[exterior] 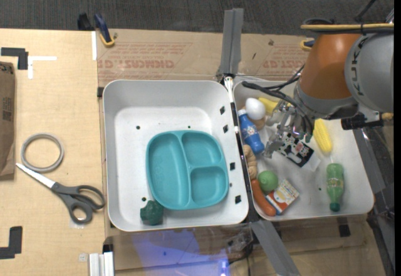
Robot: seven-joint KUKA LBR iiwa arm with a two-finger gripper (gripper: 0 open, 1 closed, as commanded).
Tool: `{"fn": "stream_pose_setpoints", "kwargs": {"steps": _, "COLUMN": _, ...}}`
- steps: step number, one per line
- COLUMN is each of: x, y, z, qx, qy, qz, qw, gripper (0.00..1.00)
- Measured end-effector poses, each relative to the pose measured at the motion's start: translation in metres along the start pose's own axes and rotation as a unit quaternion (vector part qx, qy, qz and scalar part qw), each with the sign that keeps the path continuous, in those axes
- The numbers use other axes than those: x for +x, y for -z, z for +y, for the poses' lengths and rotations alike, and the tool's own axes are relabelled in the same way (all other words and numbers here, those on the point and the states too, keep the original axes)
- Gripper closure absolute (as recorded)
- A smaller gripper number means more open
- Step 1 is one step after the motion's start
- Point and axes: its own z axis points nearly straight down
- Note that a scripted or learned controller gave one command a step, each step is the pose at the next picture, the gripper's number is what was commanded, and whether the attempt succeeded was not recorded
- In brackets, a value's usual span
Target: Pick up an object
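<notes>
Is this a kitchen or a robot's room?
Probably a robot lab: a robot arm reaches over a white bin of toy food, and tape and scissors lie on the workbench.

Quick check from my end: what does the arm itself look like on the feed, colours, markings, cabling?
The arm is grey, rounded metal with dark KUKA lettering and a broad, glossy orange band above the wrist. Black cables loop from the wrist across the right bin. The gripper is a small metallic and black assembly with exposed wiring.
</notes>
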Motion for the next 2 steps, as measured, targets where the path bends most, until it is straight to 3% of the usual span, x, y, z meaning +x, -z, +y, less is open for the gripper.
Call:
{"fn": "stream_pose_setpoints", "kwargs": {"steps": 1, "x": 0.051, "y": 0.000, "z": -0.028, "qx": 0.000, "qy": -0.089, "qz": 0.001, "qw": 0.9960, "gripper": 0.00}}
{"fn": "stream_pose_setpoints", "kwargs": {"steps": 2, "x": -0.047, "y": -0.003, "z": -0.023, "qx": 0.004, "qy": -0.170, "qz": 0.010, "qw": 0.9853, "gripper": 0.00}}
